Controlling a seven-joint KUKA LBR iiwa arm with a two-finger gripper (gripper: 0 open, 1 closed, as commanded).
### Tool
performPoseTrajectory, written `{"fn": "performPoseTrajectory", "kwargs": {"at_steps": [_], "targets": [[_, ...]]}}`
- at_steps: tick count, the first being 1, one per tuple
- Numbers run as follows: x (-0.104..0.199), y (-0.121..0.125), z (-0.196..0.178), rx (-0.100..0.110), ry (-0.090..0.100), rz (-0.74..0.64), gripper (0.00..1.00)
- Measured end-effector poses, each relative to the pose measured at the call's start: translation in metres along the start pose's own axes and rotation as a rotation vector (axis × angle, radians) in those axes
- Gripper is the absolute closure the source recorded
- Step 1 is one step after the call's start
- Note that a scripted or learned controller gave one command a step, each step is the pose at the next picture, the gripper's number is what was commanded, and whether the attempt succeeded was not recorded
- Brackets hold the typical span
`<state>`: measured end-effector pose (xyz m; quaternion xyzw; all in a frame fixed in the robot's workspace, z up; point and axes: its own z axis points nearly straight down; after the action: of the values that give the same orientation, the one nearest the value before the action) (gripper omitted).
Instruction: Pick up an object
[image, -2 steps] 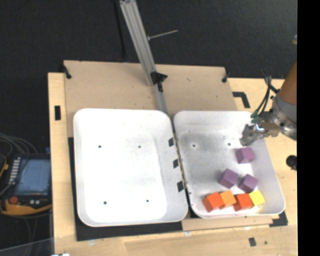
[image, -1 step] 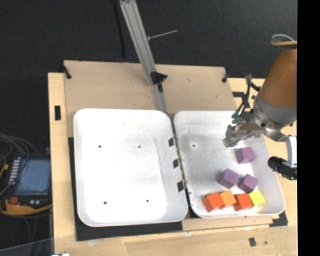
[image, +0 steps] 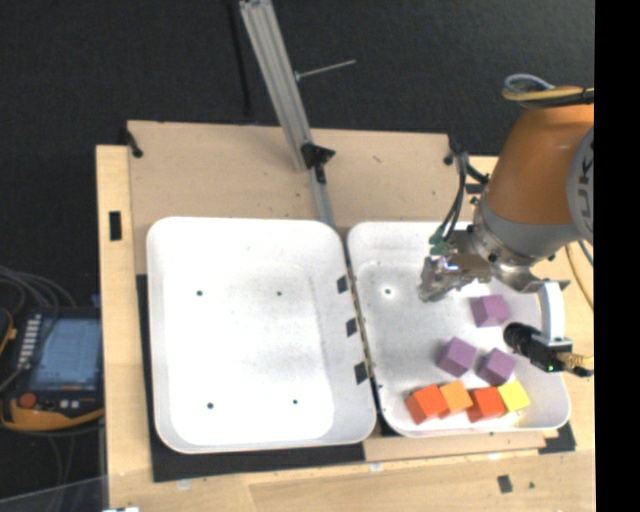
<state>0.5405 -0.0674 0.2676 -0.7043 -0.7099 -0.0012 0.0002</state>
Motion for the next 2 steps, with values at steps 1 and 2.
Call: {"fn": "performPoseTrajectory", "kwargs": {"at_steps": [1, 2], "targets": [[0.051, -0.009, -0.004, 0.001, 0.000, 0.000, 1.00], [0.100, -0.023, -0.004, 0.003, 0.000, 0.000, 1.00]]}}
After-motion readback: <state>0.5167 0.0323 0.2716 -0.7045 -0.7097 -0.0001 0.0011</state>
